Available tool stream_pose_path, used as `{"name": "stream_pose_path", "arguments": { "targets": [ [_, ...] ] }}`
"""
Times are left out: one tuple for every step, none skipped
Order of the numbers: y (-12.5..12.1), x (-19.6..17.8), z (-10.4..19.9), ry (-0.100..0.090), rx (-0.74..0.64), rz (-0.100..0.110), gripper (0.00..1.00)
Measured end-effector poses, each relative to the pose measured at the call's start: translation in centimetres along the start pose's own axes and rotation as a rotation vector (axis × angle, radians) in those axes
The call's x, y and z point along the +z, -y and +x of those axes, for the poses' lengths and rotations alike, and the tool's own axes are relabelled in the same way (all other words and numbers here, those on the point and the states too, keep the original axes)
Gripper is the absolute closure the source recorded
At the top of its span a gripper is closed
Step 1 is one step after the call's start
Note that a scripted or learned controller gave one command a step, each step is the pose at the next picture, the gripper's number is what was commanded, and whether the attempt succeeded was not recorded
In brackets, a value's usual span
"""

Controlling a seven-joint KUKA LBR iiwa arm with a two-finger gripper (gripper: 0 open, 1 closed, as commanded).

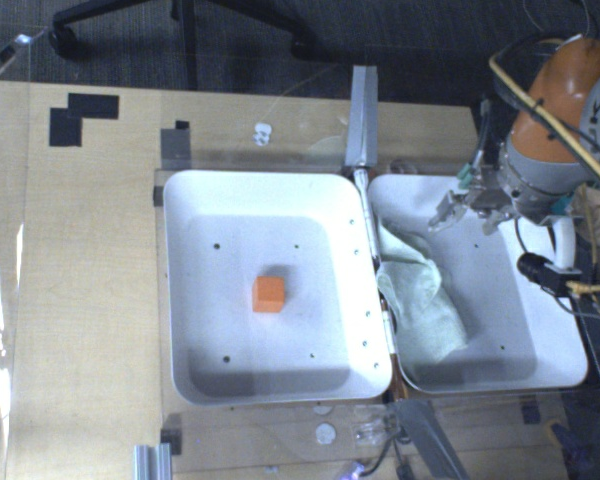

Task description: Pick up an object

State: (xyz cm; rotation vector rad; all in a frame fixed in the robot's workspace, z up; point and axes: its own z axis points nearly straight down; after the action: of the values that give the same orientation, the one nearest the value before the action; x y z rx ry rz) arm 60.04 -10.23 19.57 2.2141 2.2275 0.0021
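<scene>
Gripper (468, 211) hangs over the back of the right bin (540, 368), fingers spread apart with nothing between them; orange cube (269, 294) sits mid-floor in the left bin (195, 268), pale cloth (420, 303) bunched against the right bin's left wall.

I find no readable text, label, brand, number or sign anywhere in my camera view. The black patches (80, 116) on the bench top (80, 298) are plain shapes that carry no characters. The left bin (195, 218), the right bin (540, 358), the orange cube (269, 294) and the pale cloth (418, 298) are all unmarked. The small white item (263, 134) on the bench behind the left bin is too small for me to tell whether it bears any print. The orange band (570, 78) of the arm shows no lettering I can resolve.
</scene>
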Motion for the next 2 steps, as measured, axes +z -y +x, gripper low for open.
{"name": "stream_pose_path", "arguments": {
  "targets": [
    [0.3,9.9,0.4,0.001,-0.203,-0.005,0.0],
    [-2.1,4.3,1.1,0.001,-0.17,-0.005,0.0]
  ]
}}
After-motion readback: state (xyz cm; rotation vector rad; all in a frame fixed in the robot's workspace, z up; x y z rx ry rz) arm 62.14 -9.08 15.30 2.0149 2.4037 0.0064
